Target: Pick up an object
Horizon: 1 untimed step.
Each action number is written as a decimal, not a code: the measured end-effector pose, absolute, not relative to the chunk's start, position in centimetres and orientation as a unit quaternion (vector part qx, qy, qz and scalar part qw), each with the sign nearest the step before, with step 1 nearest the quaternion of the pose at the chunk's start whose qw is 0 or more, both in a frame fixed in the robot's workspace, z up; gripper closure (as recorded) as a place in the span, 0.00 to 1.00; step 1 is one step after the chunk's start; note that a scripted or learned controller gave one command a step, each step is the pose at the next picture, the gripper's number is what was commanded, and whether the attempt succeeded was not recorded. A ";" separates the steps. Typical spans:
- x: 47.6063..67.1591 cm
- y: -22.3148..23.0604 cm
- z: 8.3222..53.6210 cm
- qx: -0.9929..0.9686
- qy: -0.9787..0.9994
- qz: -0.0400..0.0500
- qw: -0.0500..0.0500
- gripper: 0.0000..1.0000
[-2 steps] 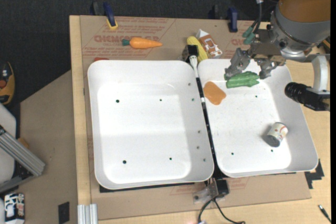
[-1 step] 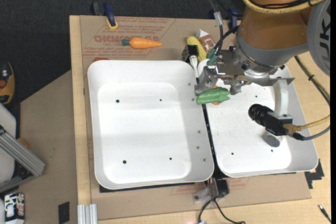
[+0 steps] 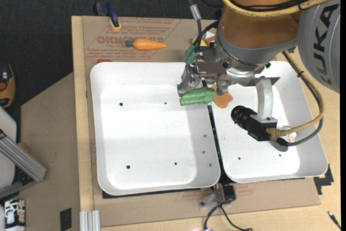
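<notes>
A: Biggest first?
B: Brown cardboard sheet [image 3: 157,27] spread over the surface, under both bins. Then the grey-and-orange arm [image 3: 270,2], reaching in from the far right and looming over the far part of the right bin [image 3: 254,159].
A: And the left bin [image 3: 146,138]?
B: Side by side with the right one. White, shallow, dotted with a few dark spots on its floor.
A: Pincer [image 3: 201,81]?
B: Hanging over the seam between the bins, toward the far end. Open or closed, cannot tell from this angle.
A: Things to pick up?
B: Toy carrot [image 3: 147,45] lying on the cardboard beyond the left bin, well apart from the pincer. Green oblong piece [image 3: 197,97] directly beneath the pincer, crosswise at the left bin's right rim. Gripped or merely underneath, impossible to say. Small orange piece [image 3: 223,99] just right of the green one, on the right bin's side.
A: Smallest?
B: Blue clip [image 3: 113,14] at the sheet's far edge, left of the carrot.
</notes>
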<state>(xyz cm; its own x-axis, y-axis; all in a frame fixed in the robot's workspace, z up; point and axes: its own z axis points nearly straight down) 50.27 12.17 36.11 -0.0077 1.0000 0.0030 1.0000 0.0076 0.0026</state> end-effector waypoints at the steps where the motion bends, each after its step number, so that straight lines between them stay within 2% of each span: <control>1: 49.0 14.0 54.5 -0.706 -0.708 -0.009 -0.004 1.00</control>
<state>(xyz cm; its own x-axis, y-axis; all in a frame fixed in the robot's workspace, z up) 49.01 14.05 54.46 -0.0036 1.0000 0.0070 0.9998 0.0035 0.0194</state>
